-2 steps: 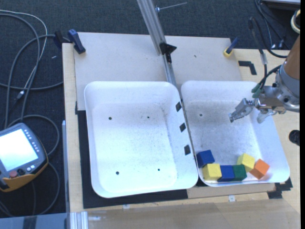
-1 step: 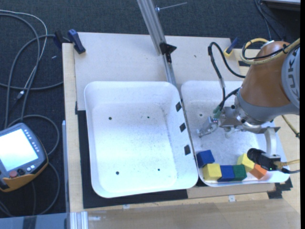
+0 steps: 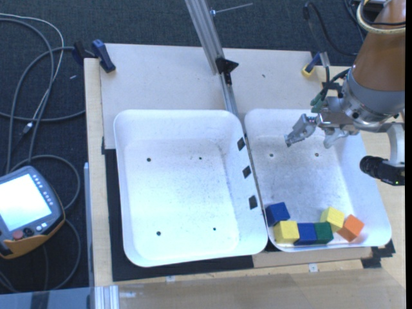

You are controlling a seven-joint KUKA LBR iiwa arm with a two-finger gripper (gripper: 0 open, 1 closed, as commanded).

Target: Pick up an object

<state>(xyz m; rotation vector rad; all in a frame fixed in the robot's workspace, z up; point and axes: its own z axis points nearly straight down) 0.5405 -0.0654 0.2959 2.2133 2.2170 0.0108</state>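
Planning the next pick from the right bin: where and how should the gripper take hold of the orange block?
Probably grip the orange block across its two free faces, coming straight down from above. It lies at the right end of the row, with a yellow block touching its left and the right bin wall close behind, so a side approach looks blocked. The gripper hangs open above the bin's far end.

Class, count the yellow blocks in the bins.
2, both in the right bin near its front edge: one yellow block beside the blue ones, another yellow block next to the orange.

White bins [image 3: 174, 124] speckled dark; blue [image 3: 277, 212], yellow [image 3: 288, 231], green [image 3: 324, 232], orange [image 3: 352, 227] blocks; grey, orange-banded arm [image 3: 380, 56].
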